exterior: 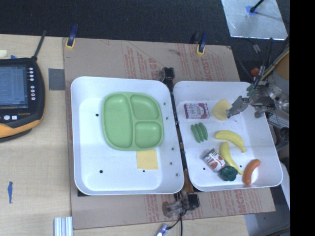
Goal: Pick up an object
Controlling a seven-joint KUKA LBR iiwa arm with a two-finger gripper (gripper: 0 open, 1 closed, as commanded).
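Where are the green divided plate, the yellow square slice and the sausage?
green divided plate (132, 120), camera view, on its central ridge in the left bin.
yellow square slice (147, 159), camera view, on its flat middle.
sausage (250, 172), camera view, on its mid-length.

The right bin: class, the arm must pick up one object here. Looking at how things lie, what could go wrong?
1. In the right bin, two bananas, a small can and a dark green piece crowd together; a grasp may knock a neighbour.
2. The gripper sits beside the pale yellow piece by the bin wall; it could push it away rather than grip it.
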